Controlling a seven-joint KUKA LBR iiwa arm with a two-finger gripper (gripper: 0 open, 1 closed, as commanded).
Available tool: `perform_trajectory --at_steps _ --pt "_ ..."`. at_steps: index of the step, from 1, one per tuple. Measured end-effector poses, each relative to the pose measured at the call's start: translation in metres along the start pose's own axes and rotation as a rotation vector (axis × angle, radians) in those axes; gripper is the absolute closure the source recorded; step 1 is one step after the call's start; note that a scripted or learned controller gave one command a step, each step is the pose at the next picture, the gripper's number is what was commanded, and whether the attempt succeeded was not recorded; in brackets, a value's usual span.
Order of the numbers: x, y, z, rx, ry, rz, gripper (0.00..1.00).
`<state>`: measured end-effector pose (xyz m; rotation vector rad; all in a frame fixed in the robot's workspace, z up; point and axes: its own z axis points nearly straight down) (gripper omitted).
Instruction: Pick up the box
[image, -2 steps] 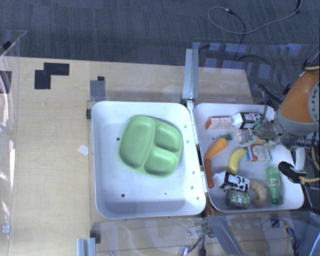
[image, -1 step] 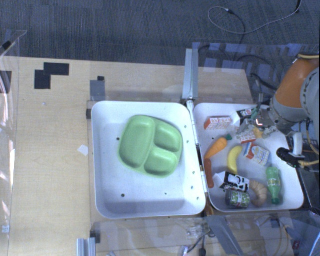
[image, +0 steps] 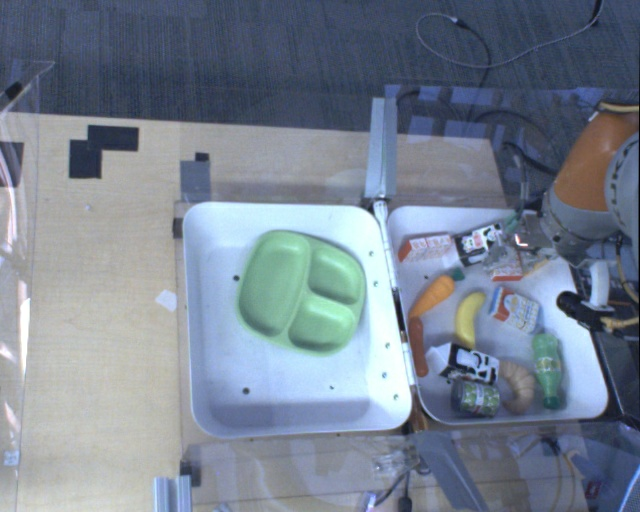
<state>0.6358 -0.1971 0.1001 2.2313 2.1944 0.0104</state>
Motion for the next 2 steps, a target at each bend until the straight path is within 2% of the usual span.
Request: perform_trajectory --at_steps 1,2 --pt "0.020 -0.040 0.011 0.003 0.002 -0.084 1.00" --pt "0.139 -0.051 -0.110 0.005 0.004 -0.061 1.00"
